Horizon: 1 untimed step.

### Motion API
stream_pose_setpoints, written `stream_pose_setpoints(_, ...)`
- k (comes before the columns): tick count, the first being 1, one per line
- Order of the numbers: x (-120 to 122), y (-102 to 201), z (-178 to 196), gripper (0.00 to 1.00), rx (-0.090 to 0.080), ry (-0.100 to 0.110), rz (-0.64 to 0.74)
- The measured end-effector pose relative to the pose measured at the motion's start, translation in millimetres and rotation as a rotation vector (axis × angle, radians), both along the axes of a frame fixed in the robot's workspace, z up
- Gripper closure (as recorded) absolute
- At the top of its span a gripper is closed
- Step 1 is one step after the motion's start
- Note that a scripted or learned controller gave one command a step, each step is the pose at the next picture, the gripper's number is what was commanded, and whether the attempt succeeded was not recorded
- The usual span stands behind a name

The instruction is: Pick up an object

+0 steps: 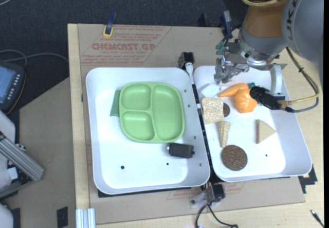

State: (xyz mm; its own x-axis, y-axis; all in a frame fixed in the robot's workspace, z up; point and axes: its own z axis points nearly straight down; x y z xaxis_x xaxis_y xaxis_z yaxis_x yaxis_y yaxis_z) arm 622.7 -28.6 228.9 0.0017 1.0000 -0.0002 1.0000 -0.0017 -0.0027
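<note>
While gripper (224,75), state unclear, hangs by carrot (234,89), pepper (245,99) & cracker (212,109) crowd close.

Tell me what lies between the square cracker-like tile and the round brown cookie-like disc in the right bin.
In the camera view, a tan cone-shaped wedge lies between the square tile and the brown disc.

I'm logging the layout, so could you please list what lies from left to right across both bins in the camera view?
Green divided plate → small black block → round brown cookie → pale wedge.
</note>
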Motion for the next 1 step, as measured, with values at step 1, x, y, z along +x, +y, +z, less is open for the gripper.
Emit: stream_pose_setpoints(1, 13.9, 11.3, -7.8, 1.0, -0.001, -0.005, 0.003)
